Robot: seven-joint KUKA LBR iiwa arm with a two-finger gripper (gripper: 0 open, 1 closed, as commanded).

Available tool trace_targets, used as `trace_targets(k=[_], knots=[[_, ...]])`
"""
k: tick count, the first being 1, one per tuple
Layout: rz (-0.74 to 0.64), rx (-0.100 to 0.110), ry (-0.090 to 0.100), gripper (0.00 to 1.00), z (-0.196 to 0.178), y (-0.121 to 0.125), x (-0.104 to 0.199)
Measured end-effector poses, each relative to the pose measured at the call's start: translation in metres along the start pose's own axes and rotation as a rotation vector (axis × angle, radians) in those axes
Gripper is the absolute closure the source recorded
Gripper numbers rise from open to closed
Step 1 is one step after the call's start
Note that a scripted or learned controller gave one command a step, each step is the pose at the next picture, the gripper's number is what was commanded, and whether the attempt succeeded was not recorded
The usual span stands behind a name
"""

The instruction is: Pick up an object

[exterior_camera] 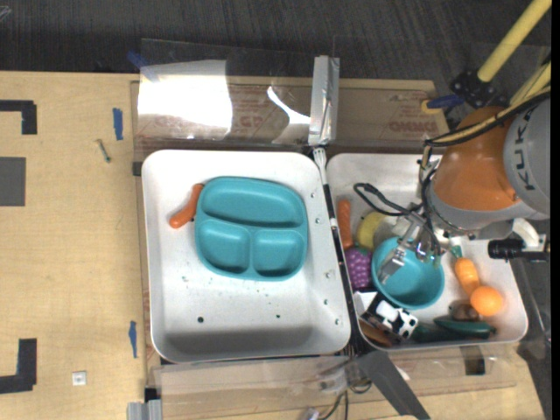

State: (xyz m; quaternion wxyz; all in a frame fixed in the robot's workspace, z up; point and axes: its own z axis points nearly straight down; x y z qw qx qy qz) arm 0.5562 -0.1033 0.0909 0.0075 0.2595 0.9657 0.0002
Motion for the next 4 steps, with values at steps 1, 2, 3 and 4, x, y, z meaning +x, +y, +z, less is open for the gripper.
trace_targets(k=[1, 2, 3, 4], knots=[[-0.092, 0.001, 0.004, 0.00, -0.059, -0.020, 0.028], [0.023, -0.001, -0.013, 0.00, -0.003, -0.074, 0.037], [0.050, -0.005, 0.002, 0.00, -0.099, 0.050, 0.007], [-0.223, -0.003, -0.006, 0.00, -0.022, -0.015, 0.029]])
